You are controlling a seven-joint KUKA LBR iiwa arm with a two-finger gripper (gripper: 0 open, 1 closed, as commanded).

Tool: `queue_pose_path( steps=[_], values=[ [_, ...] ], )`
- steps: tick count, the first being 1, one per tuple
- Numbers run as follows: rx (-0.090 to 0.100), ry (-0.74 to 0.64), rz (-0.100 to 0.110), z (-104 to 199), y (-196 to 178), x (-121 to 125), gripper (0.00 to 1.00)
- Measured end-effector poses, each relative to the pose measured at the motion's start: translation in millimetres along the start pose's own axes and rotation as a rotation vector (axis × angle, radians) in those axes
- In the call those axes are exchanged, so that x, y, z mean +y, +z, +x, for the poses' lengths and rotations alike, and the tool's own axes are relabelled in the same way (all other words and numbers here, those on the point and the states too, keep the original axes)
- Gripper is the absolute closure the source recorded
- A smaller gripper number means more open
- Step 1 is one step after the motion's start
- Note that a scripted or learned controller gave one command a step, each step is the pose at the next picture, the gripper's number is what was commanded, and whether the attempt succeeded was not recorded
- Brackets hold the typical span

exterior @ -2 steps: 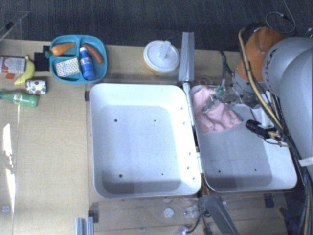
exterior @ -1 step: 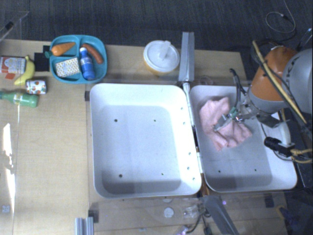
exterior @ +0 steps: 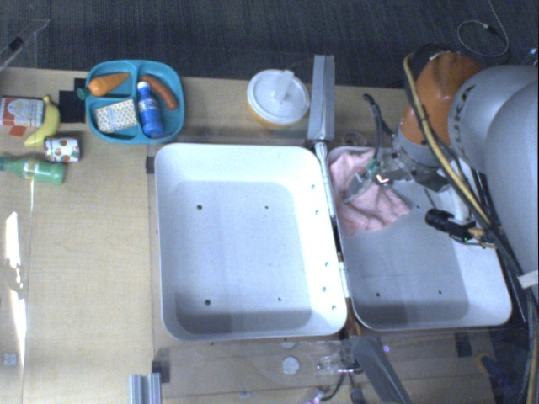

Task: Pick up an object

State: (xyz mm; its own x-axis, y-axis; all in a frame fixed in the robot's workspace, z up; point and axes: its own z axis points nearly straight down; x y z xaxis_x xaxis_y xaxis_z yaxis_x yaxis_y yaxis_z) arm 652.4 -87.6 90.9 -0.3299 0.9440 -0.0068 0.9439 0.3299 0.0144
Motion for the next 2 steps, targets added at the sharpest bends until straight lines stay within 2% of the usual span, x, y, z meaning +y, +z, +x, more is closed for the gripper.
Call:
queue_pose_path(
  steps=[1, 2],
  values=[
    [0.000, -0.003, -0.005, 1.1, -12.1, 2.6, 1.00],
    [0.005, -0.267, 0.007, 33.7, -95.3, 30.3, 1.00]
  ],
)
